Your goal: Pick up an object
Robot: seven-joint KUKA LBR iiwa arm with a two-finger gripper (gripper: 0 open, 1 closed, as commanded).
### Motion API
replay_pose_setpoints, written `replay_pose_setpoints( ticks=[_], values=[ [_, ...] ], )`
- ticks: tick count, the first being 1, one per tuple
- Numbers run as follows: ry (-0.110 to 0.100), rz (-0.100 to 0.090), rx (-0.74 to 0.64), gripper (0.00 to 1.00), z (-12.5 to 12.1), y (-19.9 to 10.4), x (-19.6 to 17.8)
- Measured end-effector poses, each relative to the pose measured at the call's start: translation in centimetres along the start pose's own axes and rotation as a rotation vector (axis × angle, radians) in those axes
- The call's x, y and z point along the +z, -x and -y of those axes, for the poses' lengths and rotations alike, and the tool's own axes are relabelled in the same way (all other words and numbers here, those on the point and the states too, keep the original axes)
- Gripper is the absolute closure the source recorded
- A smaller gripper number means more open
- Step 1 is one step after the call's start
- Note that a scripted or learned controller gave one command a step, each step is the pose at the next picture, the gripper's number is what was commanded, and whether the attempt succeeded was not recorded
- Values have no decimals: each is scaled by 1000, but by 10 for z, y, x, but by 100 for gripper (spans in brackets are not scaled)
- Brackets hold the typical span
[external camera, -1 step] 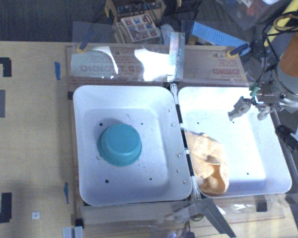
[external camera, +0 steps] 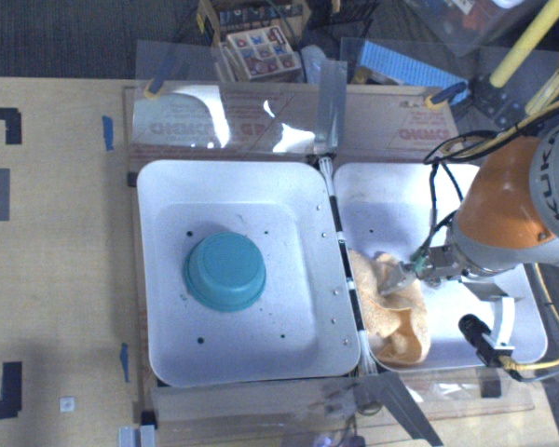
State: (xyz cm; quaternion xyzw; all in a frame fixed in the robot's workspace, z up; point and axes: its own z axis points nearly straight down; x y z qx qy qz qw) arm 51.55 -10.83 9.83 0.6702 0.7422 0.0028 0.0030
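We see the pincer [external camera: 398, 278] low over the tan soft thing [external camera: 391, 317] at the right bin's [external camera: 373, 189] seven o'clock corner, ready to grab it, but we cannot tell its grip.

Grey arm [external camera: 531, 208] with orange band (black cables looped alongside), "KU" lettering.

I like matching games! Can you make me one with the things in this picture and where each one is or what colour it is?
Things:
1. bowl
2. bread
3. arm band
4. bins

Descriptions:
A. orange
B. white, side by side
C. teal, upside down in the left bin
D. tan, in the right bin, at the end effector

Pairs: 1-C, 2-D, 3-A, 4-B
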Motion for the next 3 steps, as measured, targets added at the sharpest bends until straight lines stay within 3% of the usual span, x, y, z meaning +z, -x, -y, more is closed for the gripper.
replay_pose_setpoints(
  ticks=[1, 2, 3],
  values=[
    [5, 0, 4, 100, -1, 1, -11],
    [-7, 0, -65, 100, -93, -18, -86],
    [-6, 1, 11, 100, -137, -53, -85]
  ],
)
